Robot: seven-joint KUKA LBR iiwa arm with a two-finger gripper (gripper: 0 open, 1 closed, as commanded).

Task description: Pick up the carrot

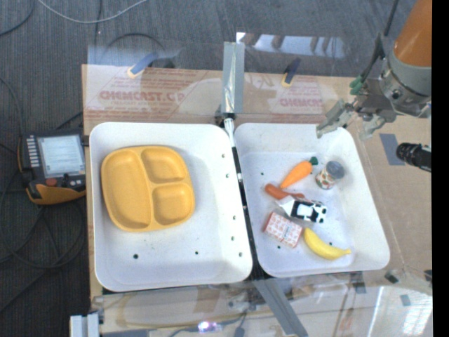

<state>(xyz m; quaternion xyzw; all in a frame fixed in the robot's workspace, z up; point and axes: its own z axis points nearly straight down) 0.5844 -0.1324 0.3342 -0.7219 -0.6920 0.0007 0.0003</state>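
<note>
Pincer hangs over the back edge of the right bin, fingers spread apart and gripping nothing, while the carrot lies in that bin, near a red sausage, well clear of the banana.

orange carrot, lying diag, right bin
</note>
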